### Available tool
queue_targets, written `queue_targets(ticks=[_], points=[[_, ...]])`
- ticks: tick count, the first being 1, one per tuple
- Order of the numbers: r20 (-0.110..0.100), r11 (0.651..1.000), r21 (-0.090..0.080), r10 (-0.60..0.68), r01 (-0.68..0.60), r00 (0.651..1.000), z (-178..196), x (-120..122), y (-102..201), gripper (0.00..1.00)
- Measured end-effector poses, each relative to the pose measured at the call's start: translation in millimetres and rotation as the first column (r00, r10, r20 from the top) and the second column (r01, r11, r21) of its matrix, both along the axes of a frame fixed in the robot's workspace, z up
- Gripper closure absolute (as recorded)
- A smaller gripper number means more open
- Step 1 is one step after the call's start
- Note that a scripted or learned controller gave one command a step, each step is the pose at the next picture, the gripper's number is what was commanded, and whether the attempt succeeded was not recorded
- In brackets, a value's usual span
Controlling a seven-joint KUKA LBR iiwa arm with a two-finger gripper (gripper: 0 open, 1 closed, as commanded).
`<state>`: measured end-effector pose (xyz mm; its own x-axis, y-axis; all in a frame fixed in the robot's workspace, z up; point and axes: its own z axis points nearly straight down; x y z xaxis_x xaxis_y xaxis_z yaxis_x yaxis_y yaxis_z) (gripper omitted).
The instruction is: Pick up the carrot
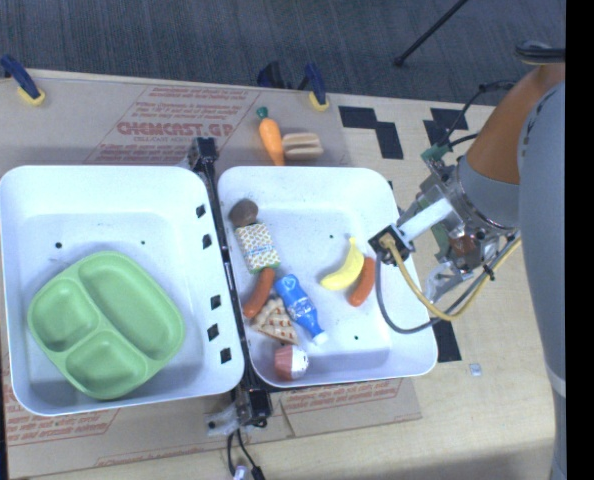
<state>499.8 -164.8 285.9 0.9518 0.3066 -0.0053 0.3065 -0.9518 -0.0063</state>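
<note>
The cardboard sheet (177,118) under the bins bears red print. Its large line reads "CHEMCAST GP", though the last letters are faint and the reading is unsure. Smaller red lines stand above and below it, too small to read. More red print runs along the cardboard's front edge and left edge, also unreadable. The blue bottle (299,306) carries a label with no legible words.

Bright even overhead light, soft shadows, slightly blurry
</note>
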Motion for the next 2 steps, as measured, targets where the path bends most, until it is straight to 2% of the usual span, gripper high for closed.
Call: queue_targets(ticks=[1, 2], points=[[0.001, 0.967, 0.001, 0.256, -0.256, 0.967, -105.4, -24.5, -46.0, 0.0], [0.002, 0.938, 0.002, 0.346, -0.346, 0.938, -173.3, -24.6, -33.3, 0.0]])
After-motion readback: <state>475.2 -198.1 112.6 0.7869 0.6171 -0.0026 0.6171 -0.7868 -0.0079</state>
